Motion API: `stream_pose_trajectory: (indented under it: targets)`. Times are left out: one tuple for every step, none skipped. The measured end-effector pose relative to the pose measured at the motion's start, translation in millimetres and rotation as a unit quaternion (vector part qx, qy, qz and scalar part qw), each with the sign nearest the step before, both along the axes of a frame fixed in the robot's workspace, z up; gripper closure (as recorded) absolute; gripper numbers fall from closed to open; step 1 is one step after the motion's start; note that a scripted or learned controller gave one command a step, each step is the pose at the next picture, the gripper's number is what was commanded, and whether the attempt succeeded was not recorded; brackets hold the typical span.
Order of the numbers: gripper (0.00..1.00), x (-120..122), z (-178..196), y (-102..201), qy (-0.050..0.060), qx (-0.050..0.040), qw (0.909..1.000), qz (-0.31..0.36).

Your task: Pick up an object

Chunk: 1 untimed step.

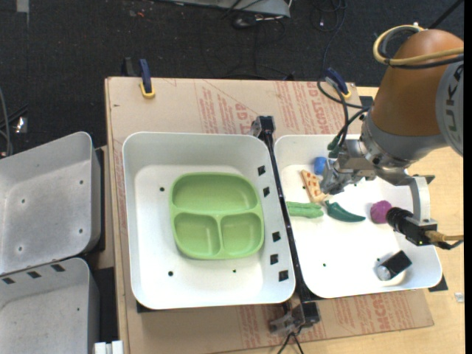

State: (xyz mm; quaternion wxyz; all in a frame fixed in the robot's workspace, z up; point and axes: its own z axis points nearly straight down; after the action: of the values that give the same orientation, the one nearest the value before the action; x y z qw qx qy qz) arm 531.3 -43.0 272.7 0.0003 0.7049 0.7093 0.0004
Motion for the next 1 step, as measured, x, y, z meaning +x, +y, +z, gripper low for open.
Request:
stream_pose_trajectory:
  targets:
    - [1.00,6.7,1.2,53.5,0.000,-0.0001,1.0000,0.000]
